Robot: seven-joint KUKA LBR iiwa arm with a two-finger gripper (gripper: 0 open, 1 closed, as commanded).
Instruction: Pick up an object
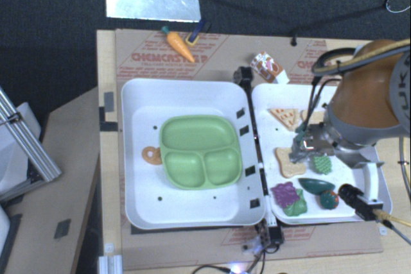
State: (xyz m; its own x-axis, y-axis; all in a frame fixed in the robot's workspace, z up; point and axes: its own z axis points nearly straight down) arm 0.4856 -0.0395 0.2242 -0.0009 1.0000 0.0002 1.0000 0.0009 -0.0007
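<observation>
The gripper (302, 149) hangs low over the right bin (282, 90), just above a flat tan toast slice (290, 165); its finger spread cannot be told. Nearby lie knobbly purple grapes (287, 194) and a pizza wedge (284, 117). A smooth green tray (197, 151) sits in the left bin (138, 138).

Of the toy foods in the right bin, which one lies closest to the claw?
The tan toast slice, lying directly under the claw. The pizza wedge, broccoli and purple grapes lie farther off.
</observation>
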